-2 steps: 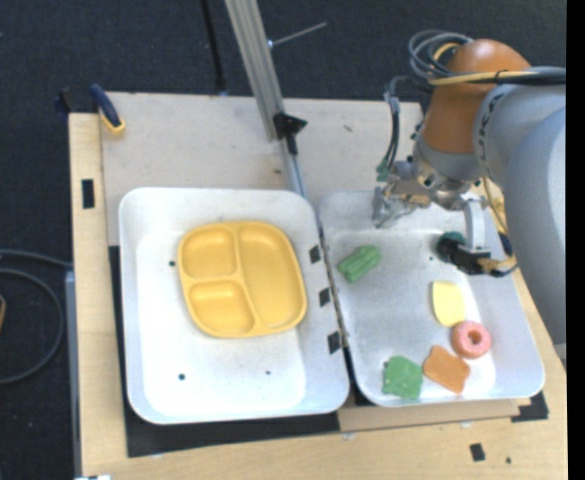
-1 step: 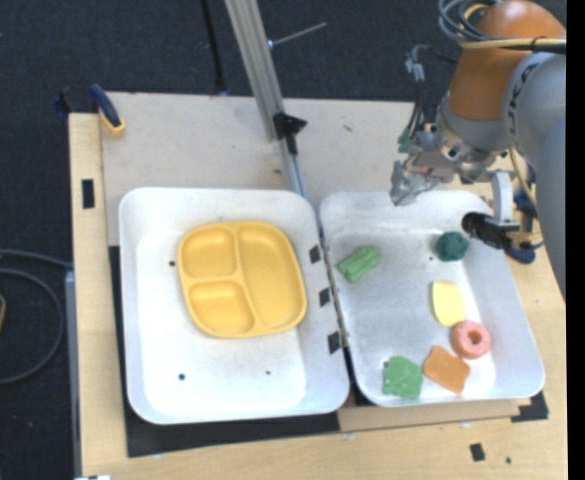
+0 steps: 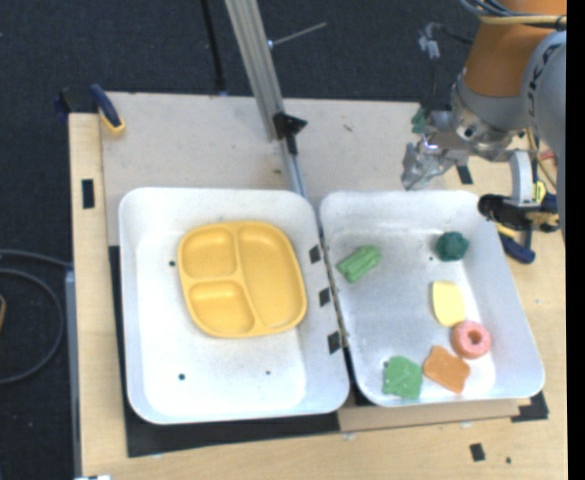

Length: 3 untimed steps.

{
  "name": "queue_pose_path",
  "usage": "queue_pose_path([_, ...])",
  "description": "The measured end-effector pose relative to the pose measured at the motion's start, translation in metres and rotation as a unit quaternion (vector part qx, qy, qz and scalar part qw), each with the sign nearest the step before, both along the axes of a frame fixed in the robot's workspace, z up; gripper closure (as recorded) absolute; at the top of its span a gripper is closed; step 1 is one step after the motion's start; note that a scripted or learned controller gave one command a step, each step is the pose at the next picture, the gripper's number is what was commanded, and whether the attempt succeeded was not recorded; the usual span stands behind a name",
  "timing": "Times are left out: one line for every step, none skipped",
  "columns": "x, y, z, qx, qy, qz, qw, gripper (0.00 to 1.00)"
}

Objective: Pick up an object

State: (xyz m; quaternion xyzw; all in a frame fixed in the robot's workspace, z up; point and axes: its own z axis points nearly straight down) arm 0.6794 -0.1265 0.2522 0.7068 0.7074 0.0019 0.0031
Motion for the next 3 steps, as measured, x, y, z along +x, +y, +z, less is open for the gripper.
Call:
queue_pose_path([-0.013, 0.055, -0.010, 0.0010, 0.003, 0.003, 1.0000, 1.00])
queue_pose_path([-0.031, 0.103, -0.018, 0.0013, 0.004, 0.003, 1.0000, 1.00])
queue_pose_path([-0.033, 0.151, -0.021, 0.0013, 0.004, 0.003, 1.0000, 1.00])
